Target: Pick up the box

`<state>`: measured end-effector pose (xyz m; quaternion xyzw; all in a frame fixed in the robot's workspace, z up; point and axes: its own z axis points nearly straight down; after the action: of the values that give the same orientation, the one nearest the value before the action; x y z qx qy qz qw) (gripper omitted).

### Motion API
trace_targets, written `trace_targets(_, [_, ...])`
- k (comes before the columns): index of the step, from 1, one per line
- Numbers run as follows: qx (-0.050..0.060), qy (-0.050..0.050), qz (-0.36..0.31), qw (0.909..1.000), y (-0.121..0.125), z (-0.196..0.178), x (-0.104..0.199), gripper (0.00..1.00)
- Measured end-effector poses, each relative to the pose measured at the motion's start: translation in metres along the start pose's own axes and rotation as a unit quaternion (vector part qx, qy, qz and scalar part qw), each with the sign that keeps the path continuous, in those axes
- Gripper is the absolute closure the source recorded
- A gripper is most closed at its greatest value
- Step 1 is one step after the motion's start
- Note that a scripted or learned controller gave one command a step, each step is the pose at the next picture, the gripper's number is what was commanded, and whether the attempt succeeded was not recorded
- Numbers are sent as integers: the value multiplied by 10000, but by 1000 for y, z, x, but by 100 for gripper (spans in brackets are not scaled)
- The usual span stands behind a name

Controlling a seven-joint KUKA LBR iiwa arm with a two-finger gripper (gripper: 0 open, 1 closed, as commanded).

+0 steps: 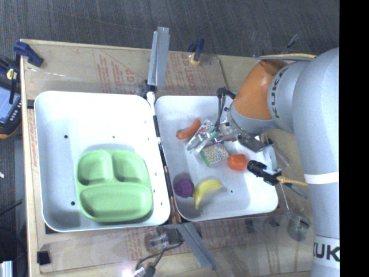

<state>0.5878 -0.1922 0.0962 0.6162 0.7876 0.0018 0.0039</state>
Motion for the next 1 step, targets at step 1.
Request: trace_targets(1, [0,2,-460,9989,-15,0,0,0])
